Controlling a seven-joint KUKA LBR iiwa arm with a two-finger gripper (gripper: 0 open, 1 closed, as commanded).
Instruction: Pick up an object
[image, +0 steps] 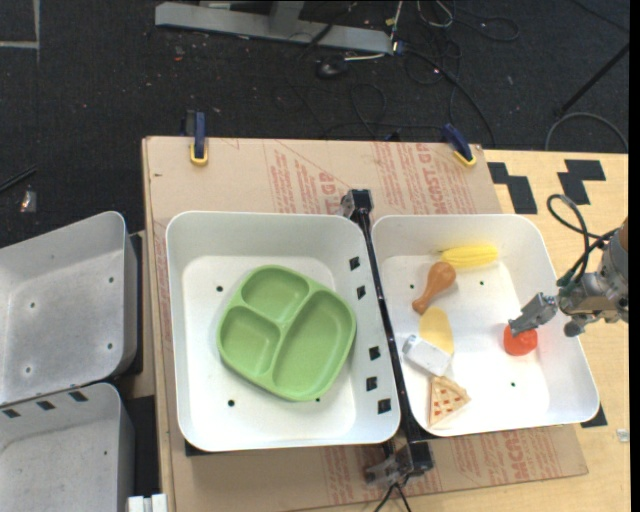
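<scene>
The right bin (575, 400) holds several toy foods. A yellow corn cob (470, 256) lies at the back, with a brown drumstick (433, 286) just in front of it. Nearer the middle are a yellow cheese wedge (436, 328) and a small white block (425, 355). A pizza slice (447, 400) sits at the front. A red round piece (520, 343) lies toward the bin's right side. My gripper (526, 320) reaches in from the right edge, and its tip hangs directly over the red piece's top edge. Whether it touches the piece is unclear.
In the left bin (190, 400) lies a green divided plate (288, 332). A black divider (380, 330) with clips runs between the bins. Both bins rest on a cardboard sheet (300, 170). White trays (60, 300) sit off to the left.
</scene>
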